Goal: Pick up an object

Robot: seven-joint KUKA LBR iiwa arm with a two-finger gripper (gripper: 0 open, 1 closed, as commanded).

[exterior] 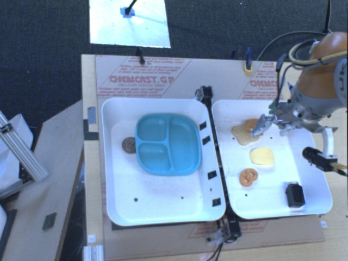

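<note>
The right bin (315,200) holds a flat tan piece (243,134) at its back left, a pale yellow piece (262,156) in the middle, a small orange pretzel (248,176) in front of that, and a black block (294,194) at the front right. My gripper (272,126) hangs low over the back of this bin, just right of the tan piece. It is open, its left finger (261,125) sits at the tan piece's right edge, and nothing lies between the fingers.
The left bin (117,200) carries a blue divided plate (166,144) with a small round brown object (129,144) beside its left edge. A black divider (213,145) runs between the bins. The arm's cables (326,159) overhang the right bin's right side.
</note>
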